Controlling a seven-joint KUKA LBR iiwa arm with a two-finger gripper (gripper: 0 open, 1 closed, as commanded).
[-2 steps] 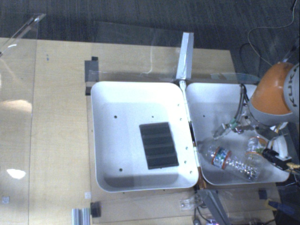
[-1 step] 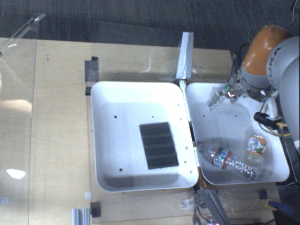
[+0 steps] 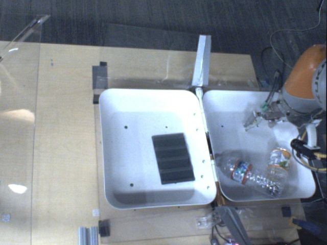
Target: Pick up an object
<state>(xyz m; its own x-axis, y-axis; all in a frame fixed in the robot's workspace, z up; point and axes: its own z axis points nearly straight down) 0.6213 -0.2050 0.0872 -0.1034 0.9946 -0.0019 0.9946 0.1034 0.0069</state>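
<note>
A black ridged rectangular pad [image 3: 173, 158] lies flat in the middle of the left bin [image 3: 115, 111]. In the right bin [image 3: 225, 106], a clear plastic bottle with a colourful label [image 3: 244, 172] lies on its side near the front. A second small clear bottle [image 3: 279, 161] rests beside it to the right. My gripper [image 3: 254, 120] reaches in from the right over the back half of the right bin, well behind the bottles and apart from them. The grey arm with its orange band [image 3: 301, 80] extends from the right edge.
A metal post [image 3: 202, 60] rises behind the seam between the two bins. Cables [image 3: 306, 154] hang along the right bin's right side. Wooden bench top [image 3: 51, 137] spreads to the left of the bins.
</note>
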